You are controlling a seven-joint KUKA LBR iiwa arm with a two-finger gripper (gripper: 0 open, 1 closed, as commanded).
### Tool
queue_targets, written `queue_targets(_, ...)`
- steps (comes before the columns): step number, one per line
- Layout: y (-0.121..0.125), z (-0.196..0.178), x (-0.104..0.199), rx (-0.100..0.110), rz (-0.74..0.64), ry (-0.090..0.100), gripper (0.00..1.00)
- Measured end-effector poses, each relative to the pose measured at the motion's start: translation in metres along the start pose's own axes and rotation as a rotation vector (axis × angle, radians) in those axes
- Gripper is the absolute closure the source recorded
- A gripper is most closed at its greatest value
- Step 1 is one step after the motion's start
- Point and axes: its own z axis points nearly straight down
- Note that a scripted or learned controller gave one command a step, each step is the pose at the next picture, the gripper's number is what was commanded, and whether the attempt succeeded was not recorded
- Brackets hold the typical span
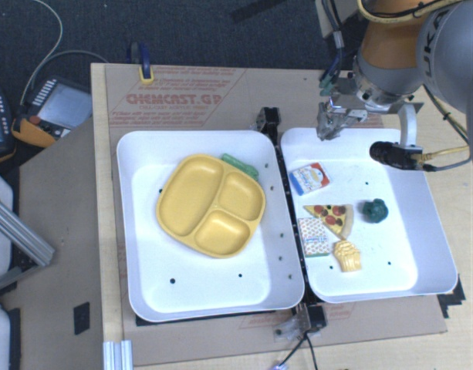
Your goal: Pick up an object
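— Where do your fingers [329, 128] stand?

— You can see them above the far rim of the right bin [429, 206], pinching nothing; spread or pressed together, I cannot tell.

— And your things to pick?

— Nearer you in that bin: a small carton [309, 178], a pizza slice [331, 216], a packet [314, 236], a yellow toy [347, 256], a green lump [374, 210]. Your left bin [143, 276] holds a yellow divided plate [211, 205].

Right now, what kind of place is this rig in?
Most likely a robotics lab grasping bench, not a kitchen: two white bins clamped on a board, toy food such as a pizza slice and a yellow divided plate, loose cables on dark carpet.
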Motion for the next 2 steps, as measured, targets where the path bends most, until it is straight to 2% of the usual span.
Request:
queue_targets(1, 0.0, -0.001, 0.044, 0.001, 0.001, -0.001, 1.0)
queue_targets(2, -0.007, 0.013, 0.101, 0.003, 0.0, -0.001, 1.0)
